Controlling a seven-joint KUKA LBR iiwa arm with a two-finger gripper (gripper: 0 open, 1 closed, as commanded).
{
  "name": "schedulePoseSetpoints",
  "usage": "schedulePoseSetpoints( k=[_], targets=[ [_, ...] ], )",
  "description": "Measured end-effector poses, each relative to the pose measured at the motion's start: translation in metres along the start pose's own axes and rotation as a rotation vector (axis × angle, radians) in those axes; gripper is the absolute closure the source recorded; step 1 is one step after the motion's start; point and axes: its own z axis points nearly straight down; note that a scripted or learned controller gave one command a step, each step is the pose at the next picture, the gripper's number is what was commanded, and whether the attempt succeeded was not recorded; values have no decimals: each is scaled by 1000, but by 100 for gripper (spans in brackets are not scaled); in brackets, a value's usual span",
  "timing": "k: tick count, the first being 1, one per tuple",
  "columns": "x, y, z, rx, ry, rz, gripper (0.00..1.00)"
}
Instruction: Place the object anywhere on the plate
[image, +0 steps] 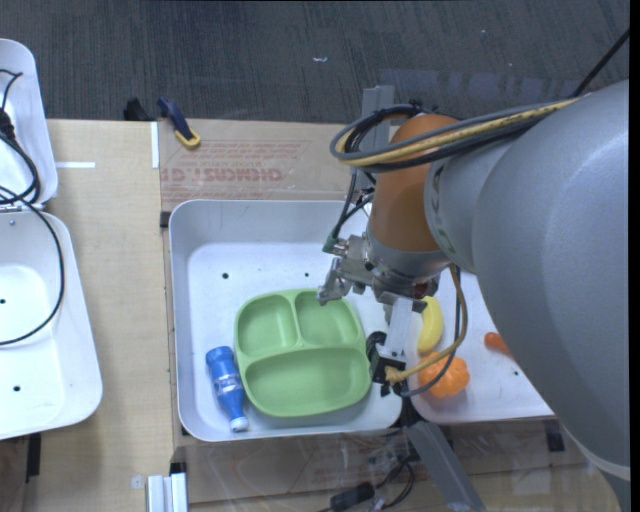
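Basically hovering gripper (340, 285) over green plate (300, 355) at center frame, can't tell about grip. Leaving banana (431, 325) and orange (446, 377) sitting lower right, risking coming down empty-handed, missing everything.

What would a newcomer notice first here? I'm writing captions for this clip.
The big grey arm with an orange band sweeps in from the right over the white bin. Beneath it lies a green three-compartment plastic plate, with a blue bottle at its left and a yellow banana to its right.
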Motion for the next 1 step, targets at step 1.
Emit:
schedulePoseSetpoints(
  k=[1],
  targets=[
    [-2, 1, -8, 3, -3, 0, 100]
  ],
)
